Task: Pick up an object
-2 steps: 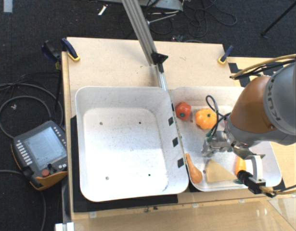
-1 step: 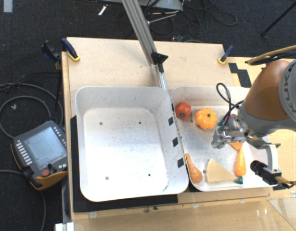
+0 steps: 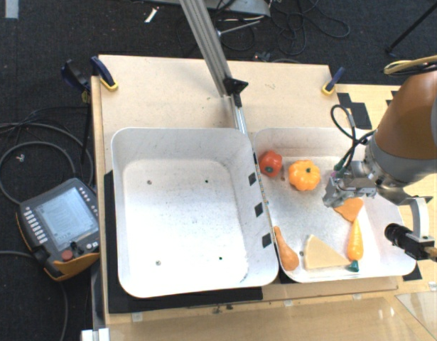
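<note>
1. An orange wedge (image 3: 351,208) is lying in the right bin (image 3: 389,265), tucked just under the gripper (image 3: 344,192).
2. Looks like the arm is lining up a grab; can't tell the finger state.
3. Next it needs to be closing squarely on that smooth plastic-looking piece.
4. Sitting nearby: a round pumpkin (image 3: 304,175), a tapered carrot (image 3: 354,240).

left bin (image 3: 133,190) open, right bin (image 3: 303,144) crowded, pumpkin (image 3: 304,175) beside claw (image 3: 340,194)
</note>
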You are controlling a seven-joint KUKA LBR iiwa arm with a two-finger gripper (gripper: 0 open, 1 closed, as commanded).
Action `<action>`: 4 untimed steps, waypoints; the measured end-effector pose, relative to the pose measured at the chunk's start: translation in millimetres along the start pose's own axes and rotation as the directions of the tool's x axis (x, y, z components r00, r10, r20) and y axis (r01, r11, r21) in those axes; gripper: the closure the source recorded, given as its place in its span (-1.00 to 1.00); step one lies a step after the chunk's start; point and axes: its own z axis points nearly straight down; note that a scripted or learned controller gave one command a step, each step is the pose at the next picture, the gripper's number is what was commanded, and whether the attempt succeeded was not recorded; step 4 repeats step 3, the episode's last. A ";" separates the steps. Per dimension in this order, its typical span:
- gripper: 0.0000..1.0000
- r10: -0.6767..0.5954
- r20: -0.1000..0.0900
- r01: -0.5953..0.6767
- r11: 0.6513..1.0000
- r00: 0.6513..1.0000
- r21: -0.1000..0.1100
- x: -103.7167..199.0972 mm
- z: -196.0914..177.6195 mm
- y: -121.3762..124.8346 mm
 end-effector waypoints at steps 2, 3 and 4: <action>1.00 -0.006 -0.004 0.006 1.000 1.000 0.008 111.0 -2.5 3.5; 1.00 -0.006 -0.004 0.006 1.000 1.000 0.007 173.9 -6.0 -2.1; 1.00 -0.006 -0.004 0.006 1.000 1.000 0.007 173.9 -6.0 -2.1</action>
